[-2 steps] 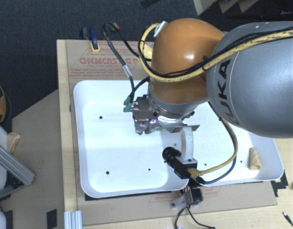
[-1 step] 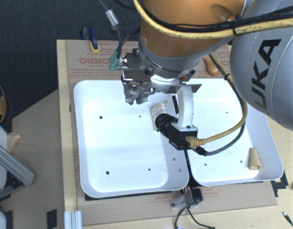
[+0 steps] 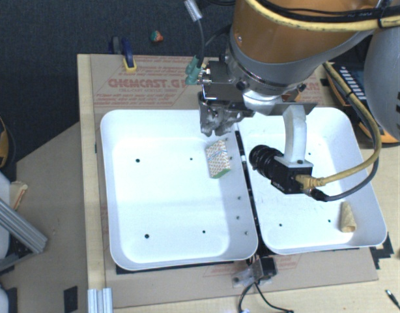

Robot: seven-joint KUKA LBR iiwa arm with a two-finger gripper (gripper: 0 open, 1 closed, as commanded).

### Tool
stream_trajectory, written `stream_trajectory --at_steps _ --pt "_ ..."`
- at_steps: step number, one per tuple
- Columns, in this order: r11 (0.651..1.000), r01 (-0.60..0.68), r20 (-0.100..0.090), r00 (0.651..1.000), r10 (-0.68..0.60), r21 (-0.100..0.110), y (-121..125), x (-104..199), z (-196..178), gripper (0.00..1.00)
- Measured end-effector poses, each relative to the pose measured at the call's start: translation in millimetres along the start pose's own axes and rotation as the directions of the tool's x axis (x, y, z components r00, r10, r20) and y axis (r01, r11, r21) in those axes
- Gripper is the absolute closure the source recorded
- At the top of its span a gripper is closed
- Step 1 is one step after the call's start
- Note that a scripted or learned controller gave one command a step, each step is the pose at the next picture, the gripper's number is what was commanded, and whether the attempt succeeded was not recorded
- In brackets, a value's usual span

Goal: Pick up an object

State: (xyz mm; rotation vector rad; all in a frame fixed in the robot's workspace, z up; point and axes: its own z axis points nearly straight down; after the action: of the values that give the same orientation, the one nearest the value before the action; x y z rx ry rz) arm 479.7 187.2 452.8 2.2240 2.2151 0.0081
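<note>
Gripper (image 3: 215, 126) over left white bin (image 3: 122, 194), far right corner, patterned green-white rectangular packet (image 3: 217, 158) hanging just below (grip state: cannot tell). Lift unconfirmed.

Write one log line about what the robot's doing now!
claw: above patterned packet | packet: left bin, near divider | tan piece: right bin

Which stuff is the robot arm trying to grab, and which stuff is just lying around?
For the job:
- gripper
- patterned packet hanging just below it, over the left bin
- tan piece in the right bin

Just lying about:
- blue clamp
- small coloured ball
</note>
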Motion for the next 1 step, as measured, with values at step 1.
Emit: stream_trajectory --at_steps 1 --pt "1.000 -0.002 0.001 1.000 0.002 -0.001 0.6 -50.1 -27.8 1.00"
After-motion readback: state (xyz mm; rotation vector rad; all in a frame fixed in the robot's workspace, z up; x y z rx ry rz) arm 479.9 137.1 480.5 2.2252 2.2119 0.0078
